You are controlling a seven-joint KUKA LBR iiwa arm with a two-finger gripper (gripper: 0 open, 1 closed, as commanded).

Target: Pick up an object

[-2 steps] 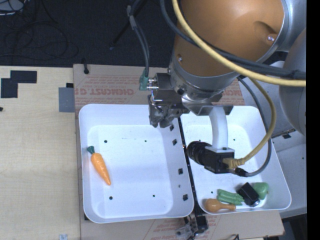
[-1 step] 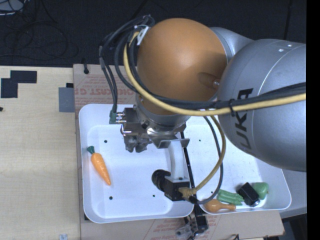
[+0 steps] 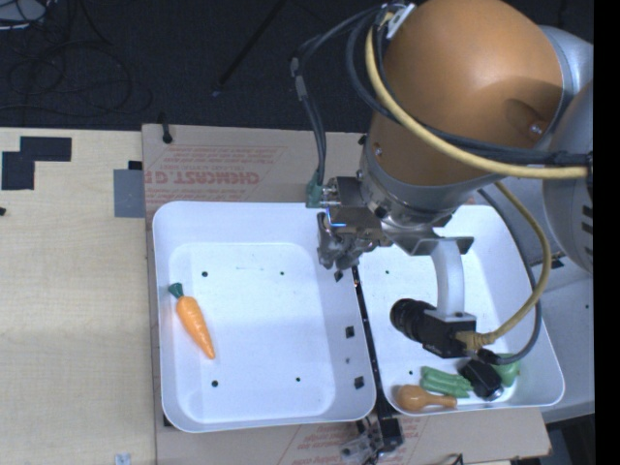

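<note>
An orange toy carrot (image 3: 195,326) with a green top lies near the left wall of the left bin (image 3: 242,410). In the right bin's (image 3: 542,395) front corner lie a green pod-like toy (image 3: 446,381), a tan pear-shaped toy (image 3: 423,398) and a small black object (image 3: 482,377) resting on the green pieces. My gripper (image 3: 338,252) hangs over the divider between the two bins, near their back half, apart from all of these. Nothing shows in its grasp.
The arm's large orange-banded body covers the back of the right bin. A cardboard sheet (image 3: 223,168) lies under both bins, on a pale wooden bench (image 3: 68,308). A dark strip (image 3: 363,337) runs between the bins.
</note>
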